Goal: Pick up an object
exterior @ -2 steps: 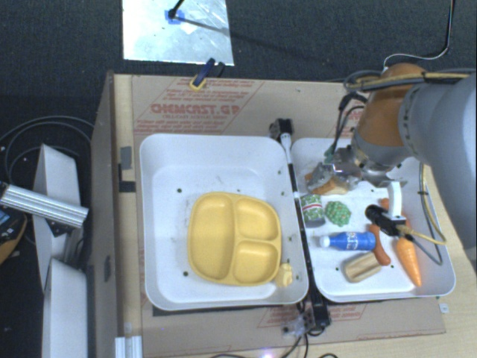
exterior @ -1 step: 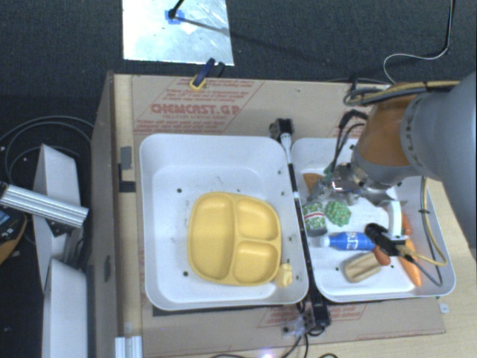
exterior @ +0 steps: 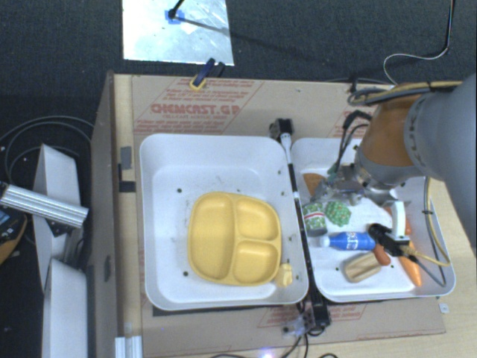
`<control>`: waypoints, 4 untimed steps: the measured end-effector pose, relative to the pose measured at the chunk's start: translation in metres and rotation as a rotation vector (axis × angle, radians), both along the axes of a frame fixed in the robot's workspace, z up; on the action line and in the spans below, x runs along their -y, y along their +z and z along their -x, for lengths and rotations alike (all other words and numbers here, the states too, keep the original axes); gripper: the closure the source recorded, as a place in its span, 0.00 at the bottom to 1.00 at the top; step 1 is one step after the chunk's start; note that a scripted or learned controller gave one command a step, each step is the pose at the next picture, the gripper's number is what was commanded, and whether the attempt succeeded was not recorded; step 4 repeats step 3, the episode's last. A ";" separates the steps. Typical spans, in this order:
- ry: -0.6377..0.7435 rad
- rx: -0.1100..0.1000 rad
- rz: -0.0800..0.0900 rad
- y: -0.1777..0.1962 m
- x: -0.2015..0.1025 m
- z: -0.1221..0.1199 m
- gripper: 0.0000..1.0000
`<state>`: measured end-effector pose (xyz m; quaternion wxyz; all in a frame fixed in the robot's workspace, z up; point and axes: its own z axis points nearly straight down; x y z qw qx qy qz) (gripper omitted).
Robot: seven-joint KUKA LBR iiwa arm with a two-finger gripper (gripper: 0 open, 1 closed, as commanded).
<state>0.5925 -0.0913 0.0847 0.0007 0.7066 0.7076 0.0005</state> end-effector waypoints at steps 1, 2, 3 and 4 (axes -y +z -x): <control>-0.001 -0.002 0.000 -0.001 0.007 0.025 0.00; 0.001 0.002 -0.001 0.011 0.007 0.024 1.00; 0.002 0.002 -0.001 0.100 -0.065 0.045 1.00; 0.002 0.002 -0.001 0.100 -0.065 0.045 1.00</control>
